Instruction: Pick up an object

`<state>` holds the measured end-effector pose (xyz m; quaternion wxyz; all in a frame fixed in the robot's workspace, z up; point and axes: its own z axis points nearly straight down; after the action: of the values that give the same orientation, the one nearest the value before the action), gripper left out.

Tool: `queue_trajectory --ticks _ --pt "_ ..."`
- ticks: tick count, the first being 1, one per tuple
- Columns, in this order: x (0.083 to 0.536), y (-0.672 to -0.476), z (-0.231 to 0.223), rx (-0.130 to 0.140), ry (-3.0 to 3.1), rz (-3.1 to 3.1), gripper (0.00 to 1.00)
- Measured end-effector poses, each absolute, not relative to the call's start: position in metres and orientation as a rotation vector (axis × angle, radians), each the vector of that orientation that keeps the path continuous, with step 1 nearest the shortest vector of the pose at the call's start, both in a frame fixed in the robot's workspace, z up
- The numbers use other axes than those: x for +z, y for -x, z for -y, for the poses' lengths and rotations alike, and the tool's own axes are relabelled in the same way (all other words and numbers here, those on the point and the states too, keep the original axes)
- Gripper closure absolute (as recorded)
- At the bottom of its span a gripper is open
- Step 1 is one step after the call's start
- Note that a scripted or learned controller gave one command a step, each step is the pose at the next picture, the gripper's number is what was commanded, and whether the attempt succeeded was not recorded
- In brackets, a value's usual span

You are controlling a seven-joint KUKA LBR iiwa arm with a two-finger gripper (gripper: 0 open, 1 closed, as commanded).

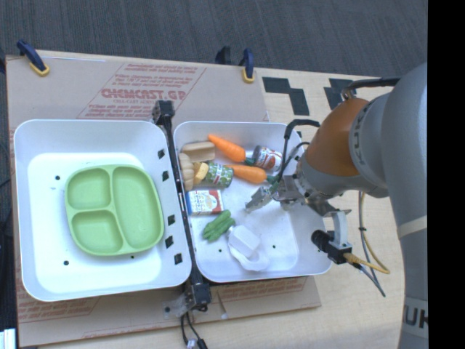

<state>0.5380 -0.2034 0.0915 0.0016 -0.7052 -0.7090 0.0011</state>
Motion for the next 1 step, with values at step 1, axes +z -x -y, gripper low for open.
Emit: queue_trajectory --ticks 1 --pt "0.1019 -0.5389 0.2034 0.004 2.208 2.231 1.00"
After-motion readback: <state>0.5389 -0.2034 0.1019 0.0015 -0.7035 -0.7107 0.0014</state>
